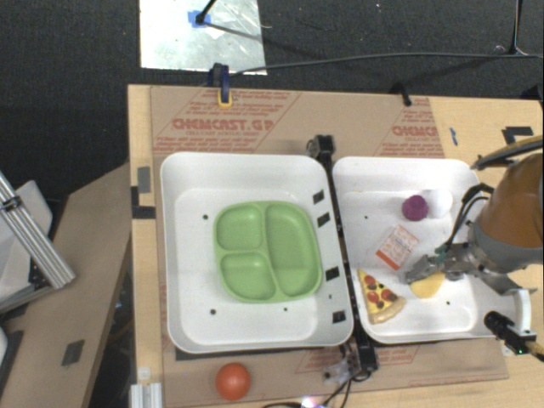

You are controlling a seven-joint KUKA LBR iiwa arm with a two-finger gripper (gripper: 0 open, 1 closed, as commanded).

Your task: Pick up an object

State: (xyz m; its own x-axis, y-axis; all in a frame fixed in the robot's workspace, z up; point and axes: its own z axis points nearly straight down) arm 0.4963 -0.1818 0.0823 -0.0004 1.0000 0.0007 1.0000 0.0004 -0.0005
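Camera view: a slanted look down on a bench, with dark speckled floor behind it.
Floor: black carpet-like surface; a shiny silver sheet (202, 22) lies on it at the top, with a small blue piece on it.
Bench: a brown board (293, 117) with red "CHEMCAST" print covers it; a blue and yellow clamp (221, 85) grips its far edge.
Left bin (183, 228): white, shallow; it holds a green divided plate (267, 252) with three compartments.
Right bin (450, 317): white, touching the left bin along black clips.
Arm (514, 219): grey with orange band, coming from the right over the right bin.
Gripper (422, 270): low in the right bin, on a yellow object (429, 286); whether the fingers are apart or together I cannot tell.
Pizza slice toy (379, 296): just left of the yellow object, near the front wall.
Red and white packet (397, 246): in the bin middle.
Purple ball (415, 207): near the back wall.
Orange ball (233, 381): on the bench, before the left bin.
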